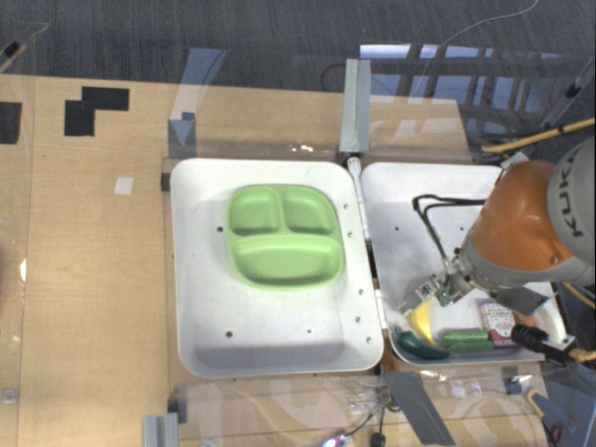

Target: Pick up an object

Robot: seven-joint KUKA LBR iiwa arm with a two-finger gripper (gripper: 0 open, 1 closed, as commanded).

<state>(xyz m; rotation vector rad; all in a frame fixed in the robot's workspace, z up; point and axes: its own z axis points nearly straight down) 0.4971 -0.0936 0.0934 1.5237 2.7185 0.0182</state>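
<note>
a small heap of objects is lying in the near corner of the right shallow white bin (391, 212): a yellow banana-shaped piece (421, 320), a dark green curved piece (417, 346) along the front wall, a green bar-shaped item (467, 340) lying flat beside it, and a pink-and-white packet (497, 322) just to the right. the yellow piece is touching the dark green one and sitting just beside the green bar.

the two-finger gripper (441, 290) is hanging just above and behind the yellow piece, its tip pointing down and to the left toward the heap. nothing is showing between its fingers, and whether they are spread or closed is too small and cluttered to tell. the grey arm with its orange band (518, 226) is reaching in from the right, covering much of the right bin's far side. a thin black cable (426, 214) is looping across the bin floor behind the gripper.

the left shallow white bin (200, 277) is sitting side by side with the right one, and a light green plastic tray with three compartments (283, 235) is lying flat near its middle, well apart from the gripper. both bins are resting on the light wooden bench (84, 268).
</note>
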